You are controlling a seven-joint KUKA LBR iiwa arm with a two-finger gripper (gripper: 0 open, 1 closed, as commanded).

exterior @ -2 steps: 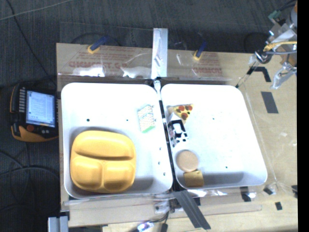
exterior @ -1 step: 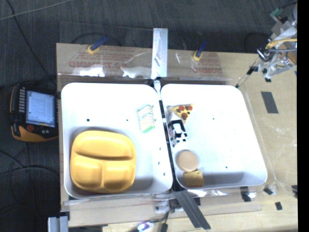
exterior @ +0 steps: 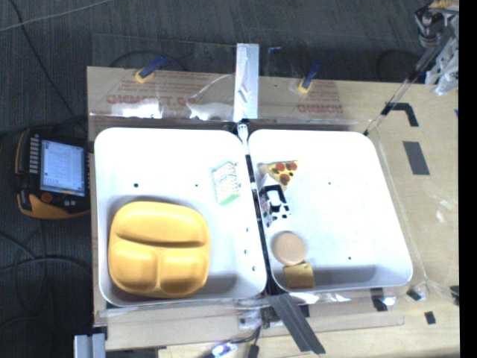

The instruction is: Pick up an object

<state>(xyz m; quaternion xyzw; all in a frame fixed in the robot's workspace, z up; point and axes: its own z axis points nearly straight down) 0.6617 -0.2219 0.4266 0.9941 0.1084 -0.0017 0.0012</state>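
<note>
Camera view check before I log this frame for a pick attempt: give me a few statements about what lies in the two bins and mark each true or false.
1. The large yellow object lies in the left bin. True.
2. The round tan disc lies in the left bin. False: it lies in the right bin, near the front of the divider.
3. The small green-and-white item lies in the left bin, near the divider. True.
4. The yellow-and-red item lies in the far right corner of the right bin. False: it lies by the divider.
5. A tan block lies just in front of the disc. True.
</note>
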